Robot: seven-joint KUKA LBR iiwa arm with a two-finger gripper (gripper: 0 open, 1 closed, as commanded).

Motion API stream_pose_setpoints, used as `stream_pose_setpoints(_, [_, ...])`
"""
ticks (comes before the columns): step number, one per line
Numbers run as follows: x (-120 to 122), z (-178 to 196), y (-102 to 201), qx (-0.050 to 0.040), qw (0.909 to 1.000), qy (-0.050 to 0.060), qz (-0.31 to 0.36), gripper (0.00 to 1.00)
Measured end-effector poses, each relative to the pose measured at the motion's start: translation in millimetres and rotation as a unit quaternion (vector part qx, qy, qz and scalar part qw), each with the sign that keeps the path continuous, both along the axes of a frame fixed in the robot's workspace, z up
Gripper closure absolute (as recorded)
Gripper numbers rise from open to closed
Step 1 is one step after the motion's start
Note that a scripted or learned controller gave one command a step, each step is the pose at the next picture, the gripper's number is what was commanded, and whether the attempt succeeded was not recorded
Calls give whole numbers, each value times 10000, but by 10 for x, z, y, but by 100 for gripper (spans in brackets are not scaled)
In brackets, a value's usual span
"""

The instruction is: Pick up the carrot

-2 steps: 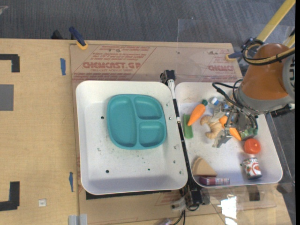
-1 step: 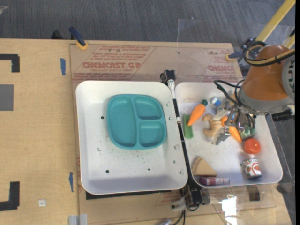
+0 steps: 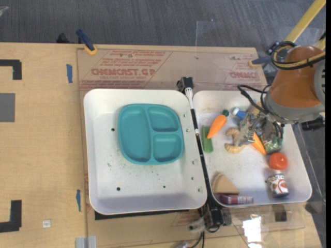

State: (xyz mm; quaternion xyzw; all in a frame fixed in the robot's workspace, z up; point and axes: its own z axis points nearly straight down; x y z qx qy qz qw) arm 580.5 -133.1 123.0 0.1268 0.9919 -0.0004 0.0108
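The carrot [image 3: 216, 126] lies tilted near the right bin's [image 3: 302, 161] left wall, beside a green piece [image 3: 208, 144]; the gripper [image 3: 257, 130] hangs apart, toward the right wall; jaw state cannot be told.

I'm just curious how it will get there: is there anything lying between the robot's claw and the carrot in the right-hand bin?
Yes, some clutter. The carrot lies at the left of the right bin, beside a green piece. The gripper hangs over the bin's right part. Between them lie a tan, knobbly item and a small blue thing.
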Motion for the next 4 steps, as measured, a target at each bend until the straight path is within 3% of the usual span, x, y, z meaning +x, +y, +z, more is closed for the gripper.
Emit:
stream_pose_setpoints(1, [-598,637,996,41,9986,75,-530,100])
stream_pose_setpoints(2, [325,1006,953,28,9991,60,-422,100])
stream_pose_setpoints(3, [317,991,951,22,9991,77,-424,0])
stream_pose_setpoints(4, [-196,613,484,24,9956,98,-929,0])
